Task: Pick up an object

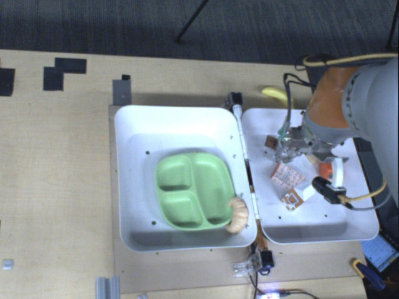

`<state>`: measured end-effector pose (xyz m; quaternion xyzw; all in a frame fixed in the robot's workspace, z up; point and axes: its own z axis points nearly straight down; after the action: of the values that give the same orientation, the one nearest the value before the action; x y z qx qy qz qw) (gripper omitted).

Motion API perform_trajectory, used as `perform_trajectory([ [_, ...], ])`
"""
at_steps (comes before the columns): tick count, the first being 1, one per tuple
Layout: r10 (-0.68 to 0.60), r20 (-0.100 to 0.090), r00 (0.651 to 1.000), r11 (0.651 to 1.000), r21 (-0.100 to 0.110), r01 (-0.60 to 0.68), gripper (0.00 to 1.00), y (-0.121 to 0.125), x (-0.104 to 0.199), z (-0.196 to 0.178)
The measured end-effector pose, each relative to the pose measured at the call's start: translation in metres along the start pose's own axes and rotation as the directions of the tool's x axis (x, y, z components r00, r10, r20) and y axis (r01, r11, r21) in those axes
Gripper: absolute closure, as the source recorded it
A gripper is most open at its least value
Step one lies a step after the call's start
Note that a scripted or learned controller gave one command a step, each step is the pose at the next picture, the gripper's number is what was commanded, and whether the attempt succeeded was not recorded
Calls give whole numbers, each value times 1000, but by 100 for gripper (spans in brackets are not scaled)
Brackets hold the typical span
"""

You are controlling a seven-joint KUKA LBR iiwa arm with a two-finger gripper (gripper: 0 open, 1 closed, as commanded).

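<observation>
We judge the step in hand to be the approach. The gripper [292,146] hangs low over the upper left part of the right bin [355,226]. From this slanted view we cannot tell whether it is open or closed, and we see nothing held in it. To do this well, we would settle on one target and come straight down on it. The likeliest choice is the red-and-white patterned packet [288,175], which lies flat on the bin floor just below the gripper in the frame. It looks thin, so we think the grasp must reach right down to the floor and close across the packet's narrower side; a shallow close would probably slide over it. A smaller patterned piece [290,199] lies just below the packet, with a small white piece [307,194] beside it, and we would keep clear of both so as not to nudge them or take two at once. The right bin also holds a small brown piece [270,142] left of the gripper and an orange-red thing [325,167] to its lower right, close under the arm. The left bin [134,167] holds a green divided plate [190,189], with a tan croissant-shaped thing [237,214] touching the plate's lower right edge. A yellow thing [273,93] lies outside the bins, above the right one.
</observation>
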<state>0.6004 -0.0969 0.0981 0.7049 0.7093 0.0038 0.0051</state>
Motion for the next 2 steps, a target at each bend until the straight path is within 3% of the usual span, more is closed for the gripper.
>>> perform_trajectory([
  [1, 0, 0, 1000, 1000, 1, 0, 0, 0, 0, 0],
  [2, 4, -1, 1000, 1000, 6, -4, 0, -52, 6, 11],
])
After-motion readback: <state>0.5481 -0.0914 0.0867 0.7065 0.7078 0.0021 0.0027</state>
